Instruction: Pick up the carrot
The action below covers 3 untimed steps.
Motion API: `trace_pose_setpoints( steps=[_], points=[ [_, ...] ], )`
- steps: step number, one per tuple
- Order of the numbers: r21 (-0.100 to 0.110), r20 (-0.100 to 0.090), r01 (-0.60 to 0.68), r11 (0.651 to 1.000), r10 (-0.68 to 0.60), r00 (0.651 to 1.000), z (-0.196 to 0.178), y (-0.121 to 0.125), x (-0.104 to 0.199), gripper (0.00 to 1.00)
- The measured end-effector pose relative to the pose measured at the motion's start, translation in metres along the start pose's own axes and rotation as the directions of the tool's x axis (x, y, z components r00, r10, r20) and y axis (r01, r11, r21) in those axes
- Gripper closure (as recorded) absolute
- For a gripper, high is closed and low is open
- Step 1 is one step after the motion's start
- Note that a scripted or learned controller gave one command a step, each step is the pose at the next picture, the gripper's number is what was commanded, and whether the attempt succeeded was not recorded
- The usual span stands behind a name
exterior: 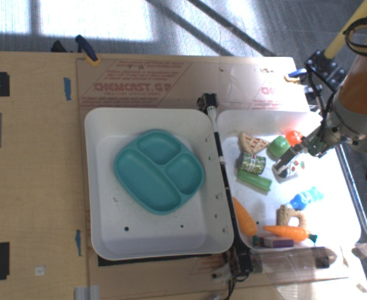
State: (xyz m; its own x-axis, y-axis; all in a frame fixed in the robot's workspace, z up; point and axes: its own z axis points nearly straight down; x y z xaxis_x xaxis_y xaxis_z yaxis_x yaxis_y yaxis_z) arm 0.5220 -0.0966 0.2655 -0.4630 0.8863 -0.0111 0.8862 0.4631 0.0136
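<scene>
Two white bins sit side by side: the left bin [102,186] holds a teal divided plate [159,170], and the right bin [346,199] holds the clutter. The arm [358,99] slants in from the right, its gripper [287,165] low among the toys; whether its tips are apart cannot be told. The carrot [286,232] lies near the front wall, well apart from the gripper, so nothing is grasped yet.

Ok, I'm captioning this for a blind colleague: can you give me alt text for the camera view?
The gripper hangs over the right bin among toy foods, well short of the carrot lying near that bin's front edge. The left bin holds a teal divided plate.
</scene>
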Motion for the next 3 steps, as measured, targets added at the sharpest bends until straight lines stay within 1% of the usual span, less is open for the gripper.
trace_pose_setpoints(
  steps=[1, 2, 3],
  points=[
    [0.002, 0.001, 0.261, 0.965, -0.261, 0.965, -0.150, -0.036, -0.006, 0.00],
    [0.011, -0.019, 0.267, 0.964, -0.267, 0.964, -0.020, -0.003, 0.085, 0.00],
    [0.005, -0.020, 0.549, 0.836, -0.549, 0.835, 0.050, 0.008, 0.109, 0.00]
  ],
)
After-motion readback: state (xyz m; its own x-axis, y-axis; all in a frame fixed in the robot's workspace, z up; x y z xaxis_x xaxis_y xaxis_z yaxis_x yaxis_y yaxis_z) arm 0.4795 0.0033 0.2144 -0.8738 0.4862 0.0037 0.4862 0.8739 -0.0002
